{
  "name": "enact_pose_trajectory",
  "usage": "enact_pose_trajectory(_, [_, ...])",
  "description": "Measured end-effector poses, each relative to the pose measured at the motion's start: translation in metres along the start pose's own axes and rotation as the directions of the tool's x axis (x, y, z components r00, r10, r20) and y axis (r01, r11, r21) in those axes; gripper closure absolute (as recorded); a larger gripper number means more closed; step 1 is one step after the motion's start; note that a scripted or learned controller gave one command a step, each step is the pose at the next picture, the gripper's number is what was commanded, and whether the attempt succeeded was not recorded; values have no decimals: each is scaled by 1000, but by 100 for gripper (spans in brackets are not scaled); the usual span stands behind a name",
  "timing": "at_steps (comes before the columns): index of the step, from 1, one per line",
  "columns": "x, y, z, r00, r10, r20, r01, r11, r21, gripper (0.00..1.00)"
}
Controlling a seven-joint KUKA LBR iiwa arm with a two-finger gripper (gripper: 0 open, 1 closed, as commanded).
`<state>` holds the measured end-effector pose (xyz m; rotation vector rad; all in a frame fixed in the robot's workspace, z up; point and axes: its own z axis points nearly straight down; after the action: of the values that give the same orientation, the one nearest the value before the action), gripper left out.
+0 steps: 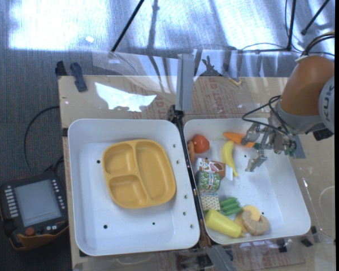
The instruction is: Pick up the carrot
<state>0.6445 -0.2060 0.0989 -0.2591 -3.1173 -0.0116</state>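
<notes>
Yellow bottle (222,223) front of right bin (282,205) | end effector (255,149) released, beside carrot (235,137)

Both white bins (79,151) look like smooth plastic, as does the glossy yellow divided plate (139,173).

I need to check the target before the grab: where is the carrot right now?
The carrot lies near the far edge of the right bin, just above the banana and right of the tomato, beside the gripper.
</notes>
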Motion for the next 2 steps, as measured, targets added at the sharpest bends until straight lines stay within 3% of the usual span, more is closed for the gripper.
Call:
enact_pose_trajectory(1, [0, 6, 4, 965, 261, 12, -261, 965, -12, 0])
enact_pose_trajectory(2, [-3, 6, -9, 966, 257, 28, -257, 966, -10, 100])
